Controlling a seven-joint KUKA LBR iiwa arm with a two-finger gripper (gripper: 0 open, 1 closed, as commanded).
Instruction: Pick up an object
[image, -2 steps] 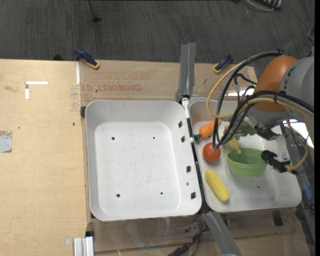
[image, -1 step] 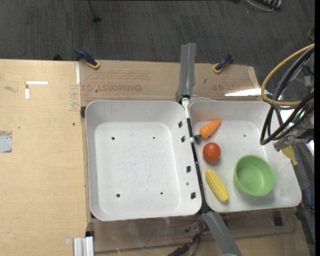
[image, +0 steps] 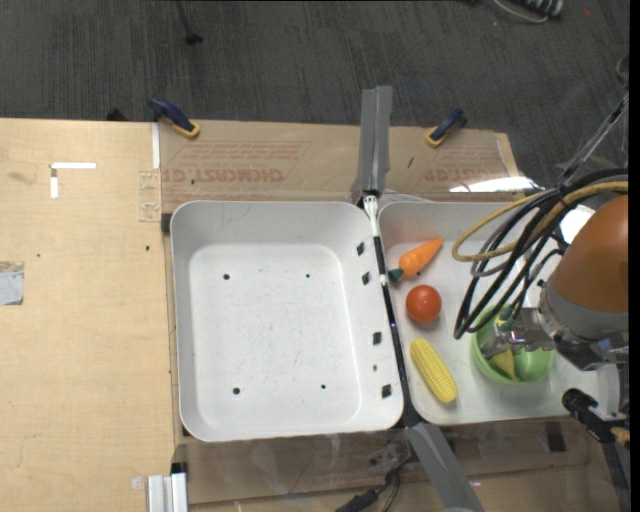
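Two bins (image: 200, 300) sit side by side, and the right one holds a green bowl (image: 510, 362), corn (image: 436, 369), a tomato (image: 424, 303) and a carrot (image: 421, 256). The gripper (image: 520, 335) seems to be down at the bowl, though cables and wrist hide it, so I cannot tell how the jaws stand. A closure on the curved rim could slip off, or shove the bowl against the wall or corn.

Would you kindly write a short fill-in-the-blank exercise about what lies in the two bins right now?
1. The carrot, tomato and corn cob all lie in the ____ bin.
2. The tomato sits between the carrot and the ____.
3. The bowl under the end effector is ____ in colour.
Missing words: right; corn cob; green
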